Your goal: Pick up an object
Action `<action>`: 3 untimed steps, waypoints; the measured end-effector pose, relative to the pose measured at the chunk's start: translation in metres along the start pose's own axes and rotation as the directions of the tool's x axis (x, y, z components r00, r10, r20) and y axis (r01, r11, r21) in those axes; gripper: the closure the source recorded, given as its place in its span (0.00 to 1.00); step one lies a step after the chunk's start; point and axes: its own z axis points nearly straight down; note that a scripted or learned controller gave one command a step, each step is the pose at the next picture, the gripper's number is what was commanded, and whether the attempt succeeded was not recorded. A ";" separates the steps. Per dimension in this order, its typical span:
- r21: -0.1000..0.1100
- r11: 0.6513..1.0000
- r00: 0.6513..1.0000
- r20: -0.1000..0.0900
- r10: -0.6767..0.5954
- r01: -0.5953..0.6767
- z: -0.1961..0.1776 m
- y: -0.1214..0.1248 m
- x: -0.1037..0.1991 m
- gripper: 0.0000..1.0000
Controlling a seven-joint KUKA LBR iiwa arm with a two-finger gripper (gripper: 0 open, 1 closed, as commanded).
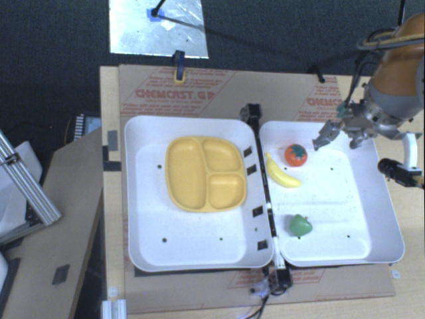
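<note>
The grey arm with the orange band is cut off by the right edge, so its upper part is hidden. The small dark two-finger gripper is blurred. The grey aluminium frame is cut by the left edge.

Dark carpet (speckled) bears a shiny metal sheet.

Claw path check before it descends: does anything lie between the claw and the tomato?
No. In the camera view, bare white bin floor separates the claw from the tomato.
</note>
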 end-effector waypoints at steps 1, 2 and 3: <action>-0.013 1.000 1.000 0.002 -0.002 0.002 -0.008 0.002 0.000 0.00; -0.011 1.000 1.000 0.002 0.000 0.000 0.050 -0.002 -0.004 0.00; -0.010 1.000 1.000 0.002 0.001 -0.001 0.095 -0.003 -0.012 0.00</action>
